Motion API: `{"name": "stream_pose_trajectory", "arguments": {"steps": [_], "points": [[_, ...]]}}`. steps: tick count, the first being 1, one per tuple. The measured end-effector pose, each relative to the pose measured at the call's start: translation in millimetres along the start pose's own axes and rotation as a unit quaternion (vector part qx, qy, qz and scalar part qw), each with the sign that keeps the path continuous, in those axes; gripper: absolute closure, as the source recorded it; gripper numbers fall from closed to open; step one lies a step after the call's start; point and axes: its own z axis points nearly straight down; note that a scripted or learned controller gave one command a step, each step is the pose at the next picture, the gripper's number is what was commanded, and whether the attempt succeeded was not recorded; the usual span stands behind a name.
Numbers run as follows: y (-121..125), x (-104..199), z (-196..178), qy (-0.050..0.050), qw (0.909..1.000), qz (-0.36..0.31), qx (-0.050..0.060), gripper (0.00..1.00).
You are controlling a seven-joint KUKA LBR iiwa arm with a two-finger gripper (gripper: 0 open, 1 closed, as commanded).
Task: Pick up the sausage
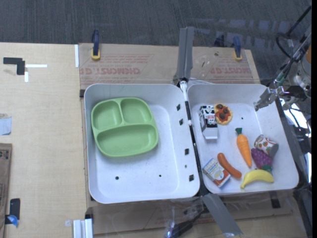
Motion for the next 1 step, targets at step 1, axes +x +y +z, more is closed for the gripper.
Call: {"name": "stream_pose_trajectory", "arguments": {"steps": [1], "points": [[-64.3,61.3,124.1,0.001,1.0000,0.003,0.001,0.00]]}}
